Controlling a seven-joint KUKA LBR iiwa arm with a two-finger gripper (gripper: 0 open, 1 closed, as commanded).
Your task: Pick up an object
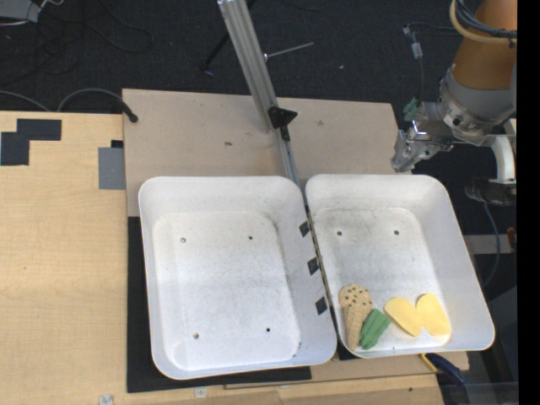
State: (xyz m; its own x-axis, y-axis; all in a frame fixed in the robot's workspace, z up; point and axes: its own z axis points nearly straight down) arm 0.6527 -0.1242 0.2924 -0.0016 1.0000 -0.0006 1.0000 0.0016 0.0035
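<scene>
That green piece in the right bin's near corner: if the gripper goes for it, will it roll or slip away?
The green piece looks flat and elongated, so it probably slides rather than rolls. It lies against the ice-cream cone toy, which may shift with it. It sits close to the right bin wall, so the gripper may have little room.

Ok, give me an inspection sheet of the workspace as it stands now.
Surface: two white bins side by side, left bin and right bin, on a tan board.
Job's things: cookie cone, green piece and two yellow pieces, bunched at the right bin's near edge.
Clutter: nothing seen.
Tool: tool above the right bin's far right corner, holding nothing.
Cables: yellow loop on the arm; dark wires on the floor behind.
Surroundings: slanted metal rail; wood table at left.
</scene>
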